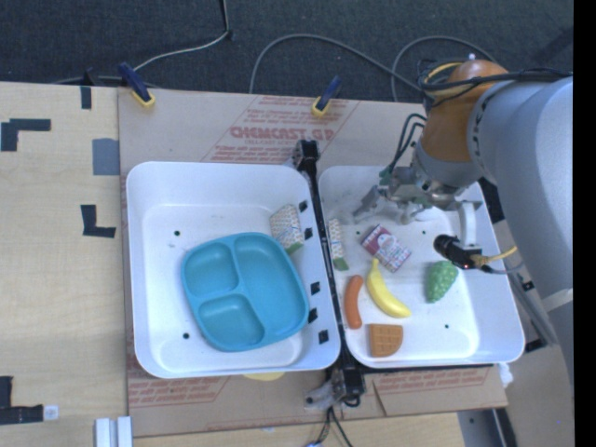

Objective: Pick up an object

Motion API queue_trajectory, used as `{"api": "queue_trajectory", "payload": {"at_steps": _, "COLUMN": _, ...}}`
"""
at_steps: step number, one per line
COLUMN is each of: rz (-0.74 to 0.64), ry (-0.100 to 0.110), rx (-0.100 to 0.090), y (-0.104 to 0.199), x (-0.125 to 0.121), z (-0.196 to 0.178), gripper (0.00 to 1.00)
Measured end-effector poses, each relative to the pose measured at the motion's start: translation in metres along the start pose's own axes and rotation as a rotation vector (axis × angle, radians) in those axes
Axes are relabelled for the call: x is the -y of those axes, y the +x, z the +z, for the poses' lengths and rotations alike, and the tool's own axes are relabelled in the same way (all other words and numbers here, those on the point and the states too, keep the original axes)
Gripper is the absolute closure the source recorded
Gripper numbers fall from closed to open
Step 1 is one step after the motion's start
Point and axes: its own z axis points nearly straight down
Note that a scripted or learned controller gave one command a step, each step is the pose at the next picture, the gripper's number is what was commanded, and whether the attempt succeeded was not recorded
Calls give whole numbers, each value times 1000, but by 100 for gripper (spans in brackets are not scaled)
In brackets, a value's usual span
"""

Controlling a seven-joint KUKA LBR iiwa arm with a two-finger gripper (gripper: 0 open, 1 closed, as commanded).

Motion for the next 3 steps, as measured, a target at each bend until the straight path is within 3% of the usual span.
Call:
{"api": "queue_trajectory", "payload": {"at_steps": 1, "rz": 0, "ry": 0, "rx": -1, "y": 25, "x": 35, "z": 9, "gripper": 0}}
{"api": "queue_trajectory", "payload": {"at_steps": 2, "rz": 0, "ry": -1, "rx": 0, "y": 24, "x": 34, "z": -1, "gripper": 100}}
{"api": "queue_trajectory", "payload": {"at_steps": 3, "rz": 0, "ry": -1, "rx": 0, "y": 24, "x": 34, "z": 0, "gripper": 0}}
